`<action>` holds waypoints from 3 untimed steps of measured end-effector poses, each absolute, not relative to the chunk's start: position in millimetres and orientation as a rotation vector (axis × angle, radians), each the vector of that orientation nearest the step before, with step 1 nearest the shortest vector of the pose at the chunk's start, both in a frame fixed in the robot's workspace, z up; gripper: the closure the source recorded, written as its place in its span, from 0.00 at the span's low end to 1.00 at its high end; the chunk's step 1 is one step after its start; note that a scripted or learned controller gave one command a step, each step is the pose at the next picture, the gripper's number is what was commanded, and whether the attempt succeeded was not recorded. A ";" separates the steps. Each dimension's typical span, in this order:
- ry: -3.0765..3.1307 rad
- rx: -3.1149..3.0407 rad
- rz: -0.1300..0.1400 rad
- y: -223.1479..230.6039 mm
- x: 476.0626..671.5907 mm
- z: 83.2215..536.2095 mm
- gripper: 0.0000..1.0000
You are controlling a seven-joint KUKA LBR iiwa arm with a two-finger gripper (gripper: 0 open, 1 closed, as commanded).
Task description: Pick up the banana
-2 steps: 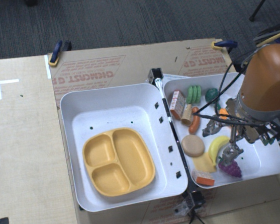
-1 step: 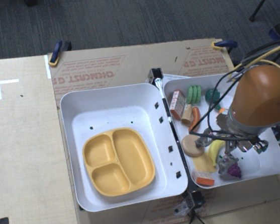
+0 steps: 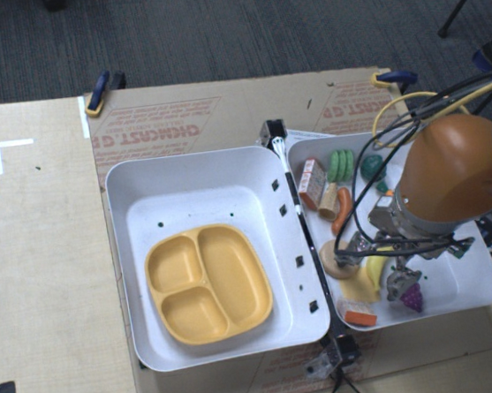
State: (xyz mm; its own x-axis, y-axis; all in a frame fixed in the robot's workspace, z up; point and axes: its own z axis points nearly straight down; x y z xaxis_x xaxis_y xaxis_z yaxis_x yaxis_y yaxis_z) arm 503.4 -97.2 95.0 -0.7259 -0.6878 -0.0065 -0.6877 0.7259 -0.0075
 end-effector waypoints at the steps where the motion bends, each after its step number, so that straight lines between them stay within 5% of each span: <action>1: 2.905 -1.152 -0.006 -95.5 505.7 105.4 1.00; 2: 2.751 -1.507 0.000 -138.8 558.6 153.2 1.00; 3: 2.751 -1.507 0.000 -138.8 558.6 153.2 0.00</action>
